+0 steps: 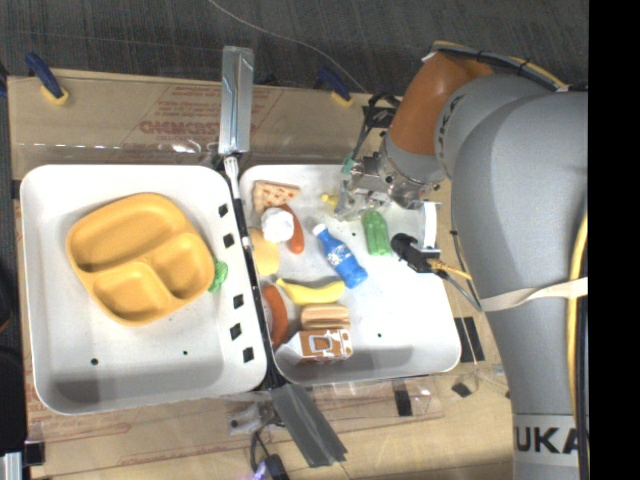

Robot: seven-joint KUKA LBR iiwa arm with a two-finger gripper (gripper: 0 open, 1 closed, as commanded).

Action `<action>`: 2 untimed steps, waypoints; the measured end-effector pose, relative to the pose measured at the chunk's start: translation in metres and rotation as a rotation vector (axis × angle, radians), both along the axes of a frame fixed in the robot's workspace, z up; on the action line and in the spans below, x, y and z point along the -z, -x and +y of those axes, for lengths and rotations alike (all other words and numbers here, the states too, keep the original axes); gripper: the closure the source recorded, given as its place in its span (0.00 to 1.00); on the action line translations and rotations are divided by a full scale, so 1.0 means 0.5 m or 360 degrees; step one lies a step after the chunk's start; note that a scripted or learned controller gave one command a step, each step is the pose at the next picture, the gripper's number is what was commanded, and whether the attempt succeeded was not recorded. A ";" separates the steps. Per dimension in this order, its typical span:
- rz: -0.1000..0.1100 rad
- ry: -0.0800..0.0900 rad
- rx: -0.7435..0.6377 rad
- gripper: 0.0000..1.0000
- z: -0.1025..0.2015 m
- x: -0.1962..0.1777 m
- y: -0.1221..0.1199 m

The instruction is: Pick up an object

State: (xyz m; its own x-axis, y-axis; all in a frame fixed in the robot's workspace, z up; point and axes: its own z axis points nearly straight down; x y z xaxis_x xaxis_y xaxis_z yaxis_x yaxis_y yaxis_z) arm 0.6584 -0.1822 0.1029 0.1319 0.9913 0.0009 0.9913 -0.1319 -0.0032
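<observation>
Gripper fingertips indistinct above green bottle

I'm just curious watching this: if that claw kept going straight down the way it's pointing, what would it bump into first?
Probably the green bottle, which lies just below the gripper in the right bin. The blue bottle lies close beside it; depth is hard to judge from this slanted view.

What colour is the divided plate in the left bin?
The divided plate is yellow-orange, one plain colour. The camera view shows it clearly.
</observation>
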 end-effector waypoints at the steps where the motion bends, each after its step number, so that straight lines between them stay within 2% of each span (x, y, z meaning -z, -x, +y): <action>1: -0.0006 0.0002 0.0487 1.00 0.112 -0.080 0.002; 2: -0.0002 0.0004 0.1238 1.00 0.125 -0.063 0.008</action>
State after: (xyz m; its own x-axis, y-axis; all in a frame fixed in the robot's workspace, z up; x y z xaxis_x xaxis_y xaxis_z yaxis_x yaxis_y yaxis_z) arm 0.6544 -0.1199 0.1344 0.7896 0.6136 -0.0008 0.6136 -0.7896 -0.0010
